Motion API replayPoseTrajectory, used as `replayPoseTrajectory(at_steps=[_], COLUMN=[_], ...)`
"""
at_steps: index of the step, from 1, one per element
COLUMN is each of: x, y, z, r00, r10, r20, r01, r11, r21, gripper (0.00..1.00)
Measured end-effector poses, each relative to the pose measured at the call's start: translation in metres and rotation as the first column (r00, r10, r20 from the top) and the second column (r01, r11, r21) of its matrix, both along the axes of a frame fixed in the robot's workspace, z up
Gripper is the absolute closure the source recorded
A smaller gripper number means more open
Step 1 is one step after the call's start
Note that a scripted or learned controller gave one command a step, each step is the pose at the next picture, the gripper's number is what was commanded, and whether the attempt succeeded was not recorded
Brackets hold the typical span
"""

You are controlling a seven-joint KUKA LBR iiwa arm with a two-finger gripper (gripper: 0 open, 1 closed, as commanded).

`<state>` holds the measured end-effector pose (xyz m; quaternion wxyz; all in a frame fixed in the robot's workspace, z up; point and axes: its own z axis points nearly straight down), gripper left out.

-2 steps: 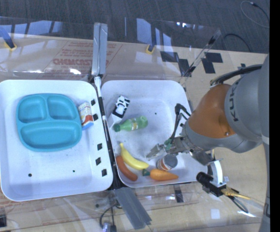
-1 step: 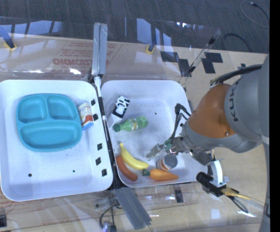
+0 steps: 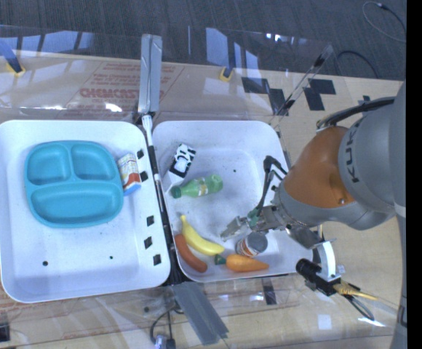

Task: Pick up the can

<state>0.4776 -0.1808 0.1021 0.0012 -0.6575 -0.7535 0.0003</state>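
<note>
Two white bins side by side. The right bin (image 3: 218,133) carries five loose things: one can (image 3: 252,245) near the front edge, one carrot (image 3: 246,264) touching it just in front, one banana (image 3: 200,240), one sausage (image 3: 190,254) and one green bottle (image 3: 197,187), plus a black-and-white object (image 3: 182,158). The gripper (image 3: 246,225) sits right over the can, and I cannot tell how its grip stands. The left bin (image 3: 22,267) has one blue divided plate (image 3: 73,182) and one small carton (image 3: 129,171).

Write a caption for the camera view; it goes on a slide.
Tool over the can beside carrot and banana in right bin.
</note>
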Motion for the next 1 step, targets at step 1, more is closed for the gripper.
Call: replayPoseTrajectory(at_steps=[1], x=[0.0], y=[0.0], z=[0.0], r00=[1.0], r10=[0.0], r20=[0.0], r01=[0.0], r11=[1.0], r21=[0.0], gripper=[0.0])
